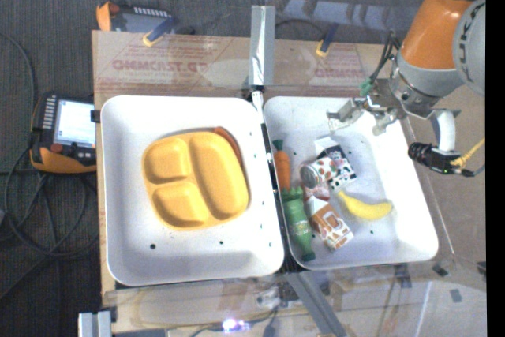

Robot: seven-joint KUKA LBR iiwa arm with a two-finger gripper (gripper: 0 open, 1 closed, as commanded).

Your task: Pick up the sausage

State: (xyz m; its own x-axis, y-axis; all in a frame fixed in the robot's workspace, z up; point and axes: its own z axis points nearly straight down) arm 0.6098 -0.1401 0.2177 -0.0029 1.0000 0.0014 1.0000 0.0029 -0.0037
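Most of the sausage point(227, 140) is hidden: a reddish-brown sliver peeks from behind the upper right corner of the yellow sectioned tray point(197, 177) in the left bin point(118, 249). The tray looks like smooth moulded plastic (three compartments). In the right bin point(410, 241) lie a curved banana point(365, 207), a printed can point(319, 172), a green bottle point(297, 219) and a carrot point(282, 165). The arm point(442, 35) leans in from the right; its gripper point(361, 116) hangs above that bin's upper edge, fingers spread, holding nothing.

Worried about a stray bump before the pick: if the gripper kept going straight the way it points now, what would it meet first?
The gripper points leftward over the right bin. That line looks free until the bin's left wall and the divider between bins, above the carrot. Its height is unclear, so it might pass over them.
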